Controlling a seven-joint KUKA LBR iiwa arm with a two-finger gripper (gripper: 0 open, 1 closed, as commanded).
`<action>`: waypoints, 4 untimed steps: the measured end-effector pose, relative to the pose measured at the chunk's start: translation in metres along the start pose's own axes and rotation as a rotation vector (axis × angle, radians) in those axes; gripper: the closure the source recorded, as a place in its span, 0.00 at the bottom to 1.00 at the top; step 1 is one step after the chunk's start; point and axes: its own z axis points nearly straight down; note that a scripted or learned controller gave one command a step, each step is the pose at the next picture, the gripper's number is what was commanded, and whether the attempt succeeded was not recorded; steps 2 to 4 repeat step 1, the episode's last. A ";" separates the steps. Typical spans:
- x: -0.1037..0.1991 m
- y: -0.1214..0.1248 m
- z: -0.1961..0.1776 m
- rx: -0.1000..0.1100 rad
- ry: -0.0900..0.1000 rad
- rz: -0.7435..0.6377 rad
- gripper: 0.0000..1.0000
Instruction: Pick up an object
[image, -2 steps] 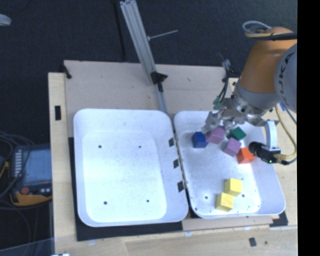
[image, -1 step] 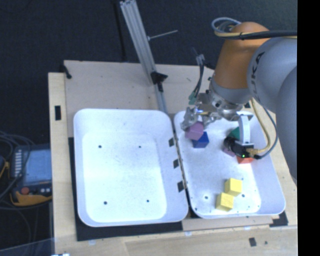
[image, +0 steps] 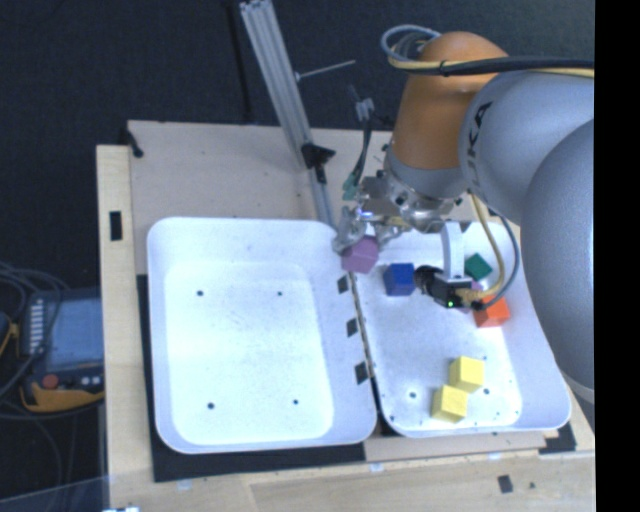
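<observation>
**A:** Where do we find the gripper (image: 358, 238)?

**B:** We see it near the top edge of the right bin (image: 530, 400), close to the divide between the two bins. The arm (image: 545, 150) comes down from the upper right, its orange band (image: 440, 90) just above the wrist.

**A:** Is it carrying something?

**B:** We see a purple block (image: 361, 256) right at its tip, touching the metal fingers. It looks pinched between them, tilted, though the hold is partly hidden from us.

**A:** And the other pieces?

**B:** All in the right bin. We count a blue cube (image: 399, 279) just beside the purple one, a green block (image: 478, 267) and an orange block (image: 491, 313) further right, and two yellow cubes (image: 459, 387) near the front edge, touching each other.

**A:** The left bin (image: 170, 300)?

**B:** We see its white, speckled floor.
</observation>
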 end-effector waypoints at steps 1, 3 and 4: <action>0.050 0.014 0.015 0.000 0.000 0.000 1.00; 0.050 0.014 0.015 0.000 0.000 0.000 1.00; 0.050 0.014 0.015 0.000 0.000 0.000 1.00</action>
